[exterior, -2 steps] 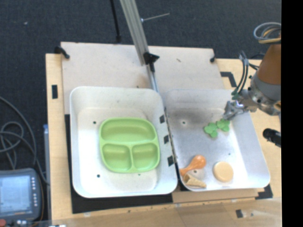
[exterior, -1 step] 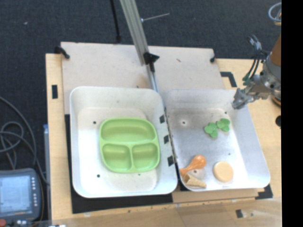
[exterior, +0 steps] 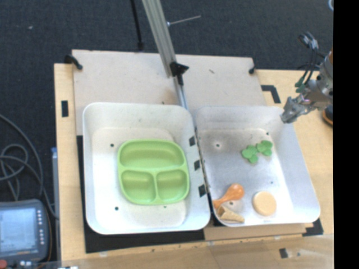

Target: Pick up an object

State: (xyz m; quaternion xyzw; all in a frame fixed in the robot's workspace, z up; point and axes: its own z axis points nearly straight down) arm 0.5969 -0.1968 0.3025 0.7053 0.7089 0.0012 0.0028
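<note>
The right bin (exterior: 291, 156) holds a green clover-shaped piece (exterior: 257, 151) toward its back, an orange spoon-like piece (exterior: 231, 194), a tan cone-shaped piece (exterior: 230, 212) near the front edge and a round beige disc (exterior: 264, 203) at the front right. My gripper (exterior: 291, 111) hangs at the bin's back right corner, above the rim, well away from every piece. Nothing shows between its fingers. The arm enters at the right edge of the view.
The left bin (exterior: 98, 150) bears a light green divided plate (exterior: 152, 171) with three compartments. A metal pole (exterior: 160, 29) slants from the top of the view down to the seam between the bins. A grey screen device (exterior: 19, 234) sits at the lower left, with cables beside it.
</note>
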